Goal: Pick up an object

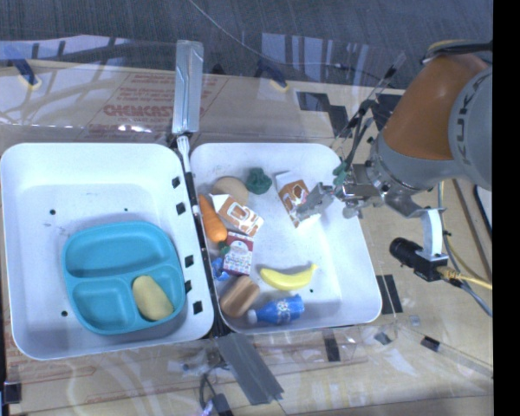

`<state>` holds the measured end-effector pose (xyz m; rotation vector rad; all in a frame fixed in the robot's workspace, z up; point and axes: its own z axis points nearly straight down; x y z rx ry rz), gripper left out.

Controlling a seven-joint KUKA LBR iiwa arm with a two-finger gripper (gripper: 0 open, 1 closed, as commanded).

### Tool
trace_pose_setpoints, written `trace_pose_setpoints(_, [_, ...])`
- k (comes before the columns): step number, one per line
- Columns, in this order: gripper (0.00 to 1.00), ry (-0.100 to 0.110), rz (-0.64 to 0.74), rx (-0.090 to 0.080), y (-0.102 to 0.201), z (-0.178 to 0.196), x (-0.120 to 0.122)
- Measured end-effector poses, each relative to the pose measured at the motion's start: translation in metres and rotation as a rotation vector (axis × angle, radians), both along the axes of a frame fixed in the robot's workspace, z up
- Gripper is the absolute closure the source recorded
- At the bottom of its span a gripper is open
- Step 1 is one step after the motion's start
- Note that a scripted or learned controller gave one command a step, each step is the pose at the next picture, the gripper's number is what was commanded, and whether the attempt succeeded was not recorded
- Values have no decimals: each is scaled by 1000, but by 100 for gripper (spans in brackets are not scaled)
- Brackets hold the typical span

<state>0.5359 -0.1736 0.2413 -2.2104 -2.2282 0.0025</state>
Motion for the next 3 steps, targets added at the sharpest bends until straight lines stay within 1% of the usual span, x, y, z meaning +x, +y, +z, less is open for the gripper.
trace_pose_setpoints(1, [0,4,-174,0,3,-74,-33])
trace_pose_setpoints(2, [0,-4,-114,0,28,-21,-13])
trace_pose_setpoints(3, [0,-14,-37,-3,-6,-112,73])
